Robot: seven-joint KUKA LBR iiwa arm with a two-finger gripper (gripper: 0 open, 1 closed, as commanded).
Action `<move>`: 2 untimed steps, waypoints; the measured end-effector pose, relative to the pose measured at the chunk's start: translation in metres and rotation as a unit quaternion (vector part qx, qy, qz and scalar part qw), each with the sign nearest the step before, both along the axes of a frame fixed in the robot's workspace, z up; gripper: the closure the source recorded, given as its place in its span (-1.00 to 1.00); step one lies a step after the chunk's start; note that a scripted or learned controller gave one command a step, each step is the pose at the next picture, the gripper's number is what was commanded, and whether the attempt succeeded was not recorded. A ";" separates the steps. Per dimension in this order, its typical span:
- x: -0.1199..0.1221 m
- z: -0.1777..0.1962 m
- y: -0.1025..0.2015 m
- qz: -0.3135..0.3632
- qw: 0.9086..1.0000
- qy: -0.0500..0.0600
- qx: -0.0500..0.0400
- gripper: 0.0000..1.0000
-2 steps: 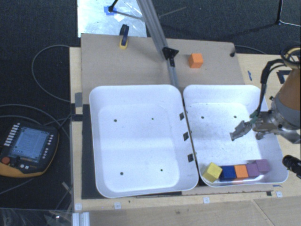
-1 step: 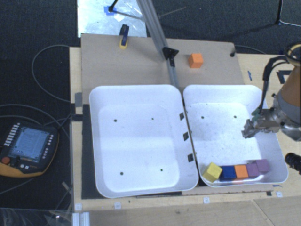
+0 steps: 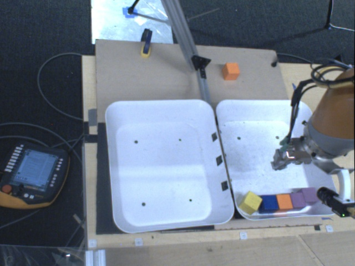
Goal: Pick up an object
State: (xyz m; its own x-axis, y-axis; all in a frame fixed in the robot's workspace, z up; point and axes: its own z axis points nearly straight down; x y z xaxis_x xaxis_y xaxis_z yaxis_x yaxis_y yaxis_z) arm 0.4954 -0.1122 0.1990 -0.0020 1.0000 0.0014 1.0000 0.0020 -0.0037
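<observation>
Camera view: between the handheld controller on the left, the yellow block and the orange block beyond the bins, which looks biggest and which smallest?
1. Handheld controller, clearly largest.
2. Yellow block.
3. Orange block, though it lies farther from the camera, so these two may match.

Dark carpet floor (image 3: 44, 21) surrounds the wooden bench (image 3: 166, 71), cables trailing left

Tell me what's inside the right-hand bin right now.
Along the near wall of the right bin sit four blocks in a row: yellow block, blue block, orange block, purple block. The gripper and arm cover the bin's right side, hiding anything there.
</observation>
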 end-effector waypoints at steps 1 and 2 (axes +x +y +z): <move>0.021 0.008 0.054 0.005 1.000 -0.003 0.000 1.00; 0.038 0.033 0.115 0.006 1.000 -0.004 0.000 1.00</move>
State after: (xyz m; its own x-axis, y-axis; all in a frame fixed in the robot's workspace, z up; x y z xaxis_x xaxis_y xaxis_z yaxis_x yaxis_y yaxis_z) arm 0.5335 0.0023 0.2320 -0.0137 0.9999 0.0021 0.9999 0.0137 0.0047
